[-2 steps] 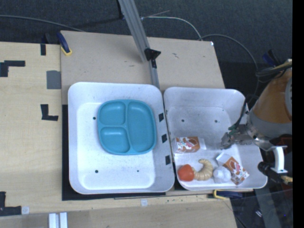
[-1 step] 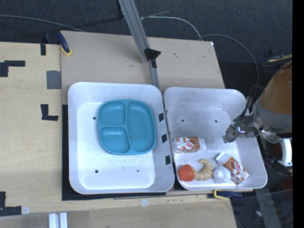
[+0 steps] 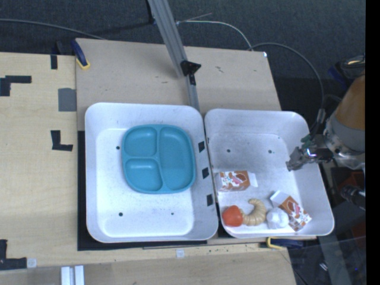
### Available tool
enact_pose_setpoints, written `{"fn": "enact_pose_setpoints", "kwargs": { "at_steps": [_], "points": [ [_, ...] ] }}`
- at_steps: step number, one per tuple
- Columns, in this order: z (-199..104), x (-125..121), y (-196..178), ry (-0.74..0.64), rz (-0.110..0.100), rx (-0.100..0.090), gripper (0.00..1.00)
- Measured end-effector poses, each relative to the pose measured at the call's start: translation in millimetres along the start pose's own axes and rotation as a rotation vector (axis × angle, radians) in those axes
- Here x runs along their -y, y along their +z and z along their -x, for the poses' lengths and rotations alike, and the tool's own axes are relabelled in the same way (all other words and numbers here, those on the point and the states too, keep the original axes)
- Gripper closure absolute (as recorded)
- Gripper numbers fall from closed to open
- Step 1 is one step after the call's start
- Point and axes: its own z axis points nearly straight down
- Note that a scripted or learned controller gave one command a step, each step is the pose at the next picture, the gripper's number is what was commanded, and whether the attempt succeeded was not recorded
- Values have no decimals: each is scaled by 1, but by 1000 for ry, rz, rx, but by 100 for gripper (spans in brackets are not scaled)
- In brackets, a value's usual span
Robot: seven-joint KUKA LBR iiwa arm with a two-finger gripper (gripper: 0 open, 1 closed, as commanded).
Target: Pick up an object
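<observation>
End effector [image 3: 298, 158] hangs over the right bin's [image 3: 249, 123] right rim, touching nothing; its opening cannot be told.

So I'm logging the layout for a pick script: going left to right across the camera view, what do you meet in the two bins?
Blue divided plate → printed packet → red tomato → croissant → small white object → second printed packet → gripper, at the right bin's rim.

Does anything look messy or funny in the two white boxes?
Nothing looks spilled or broken. The blue plate lies flat in the left bin. The toy foods, like the croissant and tomato, are just bunched in the right bin's near corner.
</observation>
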Motion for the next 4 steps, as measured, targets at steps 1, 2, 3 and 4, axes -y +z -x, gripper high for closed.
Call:
{"fn": "enact_pose_setpoints", "kwargs": {
  "at_steps": [1,2,3,4],
  "points": [
    [-55,-19,-2,-6,-4,-4,100],
    [-119,-24,-5,-6,-5,-4,100],
    [-177,-30,2,-5,-6,-3,100],
    [-222,-31,-8,-5,-5,-3,100]
  ]
}}
